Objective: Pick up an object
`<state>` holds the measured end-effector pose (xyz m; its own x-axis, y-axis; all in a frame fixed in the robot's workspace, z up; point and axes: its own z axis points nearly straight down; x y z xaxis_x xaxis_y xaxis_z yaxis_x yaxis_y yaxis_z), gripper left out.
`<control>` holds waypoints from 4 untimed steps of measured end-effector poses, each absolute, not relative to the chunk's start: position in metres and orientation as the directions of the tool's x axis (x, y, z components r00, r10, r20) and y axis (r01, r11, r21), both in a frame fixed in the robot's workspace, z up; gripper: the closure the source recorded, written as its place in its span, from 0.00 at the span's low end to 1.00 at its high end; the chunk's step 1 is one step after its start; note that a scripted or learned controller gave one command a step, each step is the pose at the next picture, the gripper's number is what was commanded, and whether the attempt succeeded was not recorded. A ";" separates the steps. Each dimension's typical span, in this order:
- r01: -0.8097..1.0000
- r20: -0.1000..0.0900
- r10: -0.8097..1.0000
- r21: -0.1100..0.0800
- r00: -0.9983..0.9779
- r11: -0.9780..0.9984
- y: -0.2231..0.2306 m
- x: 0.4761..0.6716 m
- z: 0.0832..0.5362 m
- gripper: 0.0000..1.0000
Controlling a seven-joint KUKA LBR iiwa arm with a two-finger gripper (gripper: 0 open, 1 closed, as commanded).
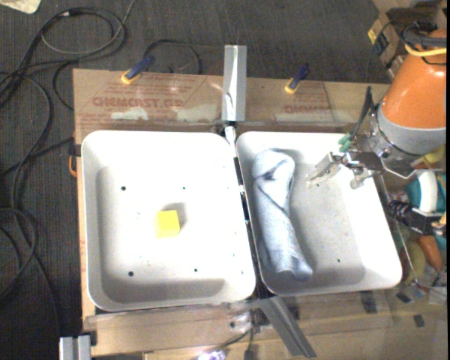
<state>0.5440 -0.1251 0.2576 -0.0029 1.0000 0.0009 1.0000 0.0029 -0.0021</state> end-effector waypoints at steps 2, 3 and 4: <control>0.994 -0.001 0.994 -0.001 -0.108 0.108 -0.105 0.615 0.225 0.00; 0.980 -0.001 0.980 -0.002 -0.197 0.197 -0.128 0.602 0.178 0.00; 0.995 -0.001 0.995 -0.001 -0.104 0.104 -0.181 0.628 0.172 0.00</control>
<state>0.6275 -0.1805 0.1721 -0.1037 0.9946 -0.0008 0.9946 0.1037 -0.0014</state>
